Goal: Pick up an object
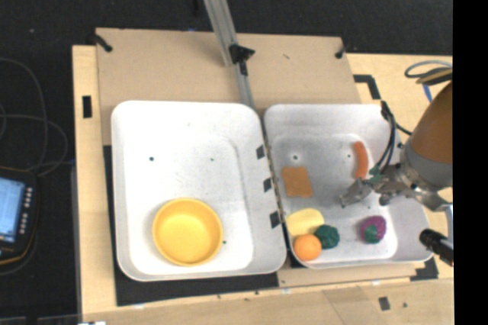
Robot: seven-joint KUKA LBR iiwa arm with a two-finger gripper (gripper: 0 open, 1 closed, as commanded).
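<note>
1. Down in the right bin (pixel 320 117), the gripper (pixel 360 192) hangs low over the floor, its grey finger pointing left, with the arm (pixel 435 140) and its orange band coming in from the right edge.
2. Whether that tool is wide, narrow or closed on anything, I cannot tell: the tip is a small grey blur from this height.
3. Closest candidate: an orange sausage-shaped piece (pixel 360 158), slim, lying roughly upright in the frame, just above the gripper tip and very near it. Contact is not clear.
4. Next, a purple lumpy object (pixel 373 229), small and roundish with a green fleck on it, sitting below and a little right of the gripper, apart from it.
5. A flat brown square (pixel 297 181) lies left of the gripper, near the bin's left wall.
6. Crowded in the lower left corner: a pale yellow block (pixel 304 221), an orange ball (pixel 307 247) touching it from below, and a dark green lump (pixel 329 236) right beside both.
7. Over in the left bin (pixel 183 133), a yellow bowl (pixel 187 231) sits upright near the front, well apart from the action.
8. A grey metal pole (pixel 217 11) slants down from the top to the gap between the bins.
</note>
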